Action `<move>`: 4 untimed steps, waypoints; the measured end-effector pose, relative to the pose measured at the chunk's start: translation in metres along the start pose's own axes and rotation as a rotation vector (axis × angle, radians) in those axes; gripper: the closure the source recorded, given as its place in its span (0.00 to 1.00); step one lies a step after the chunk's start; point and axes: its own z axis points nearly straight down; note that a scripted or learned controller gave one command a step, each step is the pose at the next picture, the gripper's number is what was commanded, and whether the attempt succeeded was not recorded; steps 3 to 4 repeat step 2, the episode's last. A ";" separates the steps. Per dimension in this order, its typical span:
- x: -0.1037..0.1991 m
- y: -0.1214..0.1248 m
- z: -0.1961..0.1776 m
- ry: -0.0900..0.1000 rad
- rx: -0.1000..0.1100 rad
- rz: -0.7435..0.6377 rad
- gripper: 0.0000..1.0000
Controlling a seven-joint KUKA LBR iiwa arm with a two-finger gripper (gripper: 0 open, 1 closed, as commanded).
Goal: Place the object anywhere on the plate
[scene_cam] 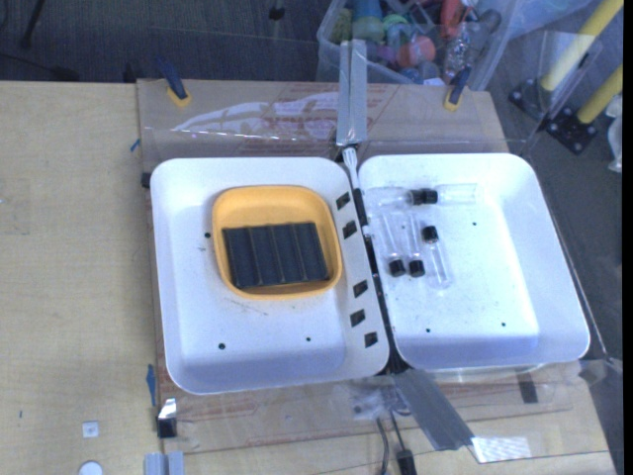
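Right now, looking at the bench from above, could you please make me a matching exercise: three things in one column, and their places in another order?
Things:
1. yellow plate
2. dark ridged block
3. clear vials with black caps

Places:
A. in the right white bin
B. lying on the plate
C. in the left white bin

Pairs: 1-C, 2-B, 3-A

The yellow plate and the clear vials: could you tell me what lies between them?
In the camera view, the bins' adjoining white rims separate plate and vials.
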 end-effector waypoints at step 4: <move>0.019 -0.009 0.065 -0.010 -0.002 -0.222 1.00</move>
